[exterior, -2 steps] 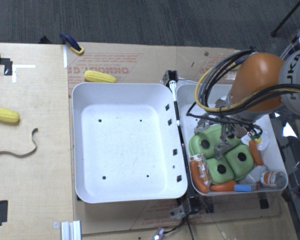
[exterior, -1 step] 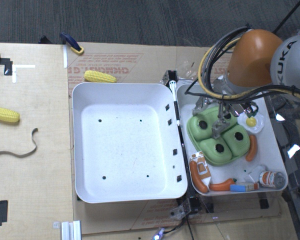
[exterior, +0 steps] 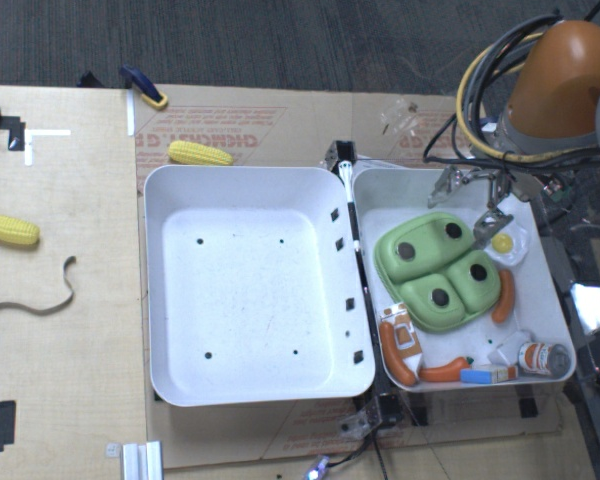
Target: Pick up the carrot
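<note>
The carrot is orange with a small green tip and lies flat near the front wall of the right bin. My gripper hangs over the bin's far right part, just above a fried egg toy. It is well away from the carrot and nothing shows in it. The grey arm with its orange band comes in from the upper right.
A large green pepper-shaped toy fills the bin's middle. An orange sausage lies to its right, and a labelled hot dog lies left of the carrot. A small bottle sits front right. The left bin is beside it, with corn cobs outside.
</note>
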`<state>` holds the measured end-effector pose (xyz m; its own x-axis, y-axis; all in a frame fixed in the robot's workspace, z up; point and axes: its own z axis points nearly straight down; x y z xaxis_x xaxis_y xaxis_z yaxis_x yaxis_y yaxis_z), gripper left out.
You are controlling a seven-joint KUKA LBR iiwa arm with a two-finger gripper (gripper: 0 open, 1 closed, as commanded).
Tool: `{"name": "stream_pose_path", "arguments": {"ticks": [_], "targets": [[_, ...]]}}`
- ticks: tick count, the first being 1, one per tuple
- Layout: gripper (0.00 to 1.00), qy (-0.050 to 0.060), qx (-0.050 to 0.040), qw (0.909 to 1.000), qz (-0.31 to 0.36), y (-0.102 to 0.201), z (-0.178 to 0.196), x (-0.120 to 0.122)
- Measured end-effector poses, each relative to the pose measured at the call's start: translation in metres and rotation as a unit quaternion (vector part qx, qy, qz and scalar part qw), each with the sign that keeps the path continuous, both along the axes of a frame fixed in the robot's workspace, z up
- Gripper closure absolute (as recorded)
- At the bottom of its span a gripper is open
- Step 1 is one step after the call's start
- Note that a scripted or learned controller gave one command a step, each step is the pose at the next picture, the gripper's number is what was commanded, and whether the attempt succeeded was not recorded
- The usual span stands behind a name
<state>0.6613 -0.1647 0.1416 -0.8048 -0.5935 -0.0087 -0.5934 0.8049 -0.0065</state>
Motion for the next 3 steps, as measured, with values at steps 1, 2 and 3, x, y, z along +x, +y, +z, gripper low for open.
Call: {"name": "stream_pose_path", "arguments": {"ticks": [1, 2, 3], "targets": [[0.0, -0.009, 0.0073, 0.997, 0.077, -0.0395, -0.0332, 0.0088], [0.0, -0.009, 0.0074, 0.9969, 0.078, -0.0391, -0.0338, 0.0088], [0.0, -0.01, 0.0075, 0.9969, 0.078, -0.0389, -0.0341, 0.0089]]}}
